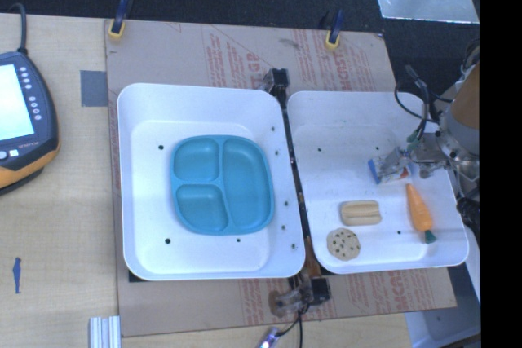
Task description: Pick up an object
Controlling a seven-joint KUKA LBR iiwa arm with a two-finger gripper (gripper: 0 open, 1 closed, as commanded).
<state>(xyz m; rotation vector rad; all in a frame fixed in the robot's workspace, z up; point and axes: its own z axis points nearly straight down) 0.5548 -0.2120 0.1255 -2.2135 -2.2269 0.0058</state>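
Note:
The right bin holds a tan bread-like block, a round cookie just below it, and an orange carrot with a green tip at the right side. My gripper reaches in from the right and hangs over the bin's middle right, above and left of the carrot. A small blue piece shows at its left tip. I cannot make out how the fingers stand. The left bin holds a blue divided plate.
A handheld control pendant lies on the bench at the far left. Clamps hold the brown board at the back edge. Cables trail from the wrist at the right. A clip joins the bins at the front.

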